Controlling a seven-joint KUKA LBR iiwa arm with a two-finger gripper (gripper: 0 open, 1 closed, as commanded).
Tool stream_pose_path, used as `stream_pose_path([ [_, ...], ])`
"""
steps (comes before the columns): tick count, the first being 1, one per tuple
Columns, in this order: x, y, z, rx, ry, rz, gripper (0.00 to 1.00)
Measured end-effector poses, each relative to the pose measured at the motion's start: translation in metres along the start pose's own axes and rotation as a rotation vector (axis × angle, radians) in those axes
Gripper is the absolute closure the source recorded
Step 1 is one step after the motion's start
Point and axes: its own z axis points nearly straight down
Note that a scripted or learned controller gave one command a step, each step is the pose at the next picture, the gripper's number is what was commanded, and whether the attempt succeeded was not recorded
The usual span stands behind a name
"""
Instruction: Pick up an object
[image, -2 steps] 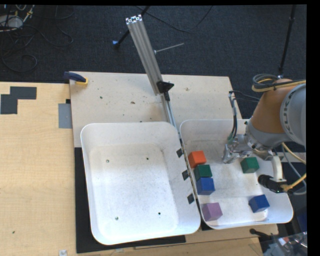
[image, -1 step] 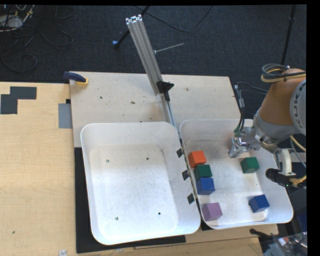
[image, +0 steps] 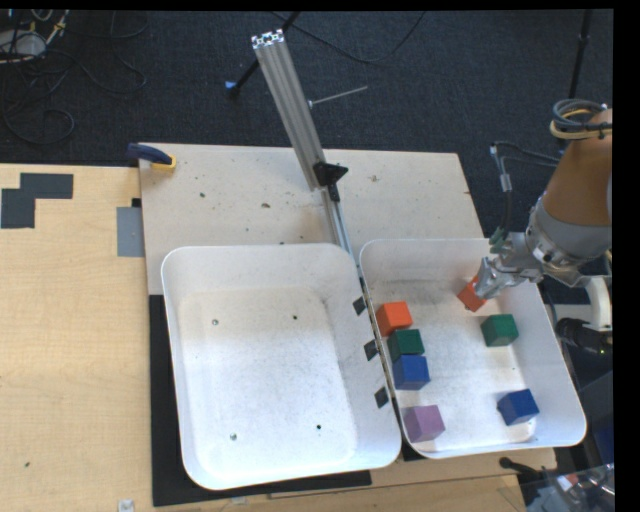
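My gripper (image: 481, 287) reaches in from the right over the upper part of the right bin (image: 560, 372). A small red block (image: 469, 296) sits tilted between its fingertips, and the gripper is shut on it. In the same bin lie an orange block (image: 394, 316), a dark green block (image: 406, 343) and a blue block (image: 411, 371), stacked in a column along the left wall. A purple block (image: 424, 422) lies near the front, a green block (image: 498, 329) just below the gripper, and a second blue block (image: 517, 406) at the front right.
The left bin (image: 200, 300) stands beside the right one, with black clips along the shared wall. A slanted aluminium rail (image: 295, 110) rises behind the bins. A blue and yellow tool (image: 152, 155) lies at the board's back left corner.
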Motion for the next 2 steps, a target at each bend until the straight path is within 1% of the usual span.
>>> stream_pose_path([
  [1, -0.001, 0.001, -0.05, 0.0, 0.0, -0.011, 1.0],
  [2, 0.049, 0.003, -0.039, 0.006, 0.004, -0.011, 1.0],
])
